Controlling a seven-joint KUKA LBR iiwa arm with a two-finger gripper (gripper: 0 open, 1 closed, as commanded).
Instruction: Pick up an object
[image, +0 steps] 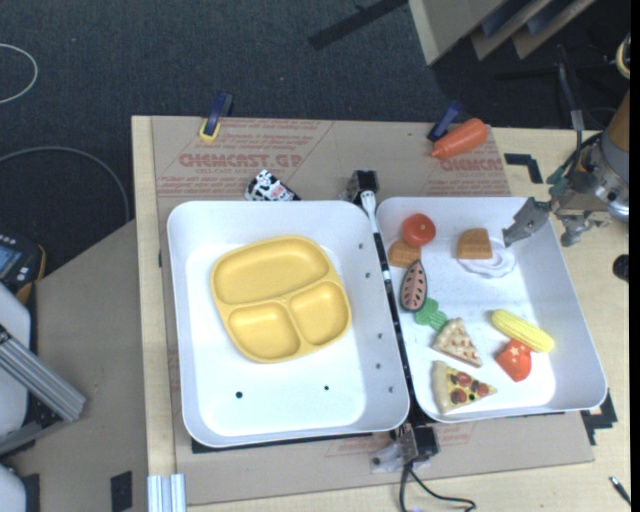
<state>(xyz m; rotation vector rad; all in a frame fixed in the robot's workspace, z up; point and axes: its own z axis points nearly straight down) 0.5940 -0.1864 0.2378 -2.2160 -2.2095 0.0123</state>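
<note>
The nearest toy to the end effector (522, 228) is a brown bread-like piece (475, 243) in the upper part of the right bin (575, 300), resting against a small white piece (497, 264) at its lower right. The bread piece is squarish, with no clear long axis. To its left sits a red tomato (419, 229) with a small orange piece (402, 253) just below it. Further down, a watermelon slice (413, 285) lies with its long axis nearly upright in the view, a green bit (432, 316) just below it. A yellow corn cob (522, 330) lies slanted, running from upper left to lower right, touching a red strawberry-like toy (514, 360). Two pizza slices (458, 343) (459, 387) lie near the bin's lower edge.

The end effector hangs just right of the bread piece, over the bin's upper right; whether its fingers are apart is hard to tell, and nothing shows between them.

The left bin (200, 400) holds a yellow divided plate (280, 297). On the bench (330, 150) beyond the bins lie an orange carrot (460, 138), a black-and-white toy (270, 186) and a yellow-tipped clamp (213, 118)
</note>
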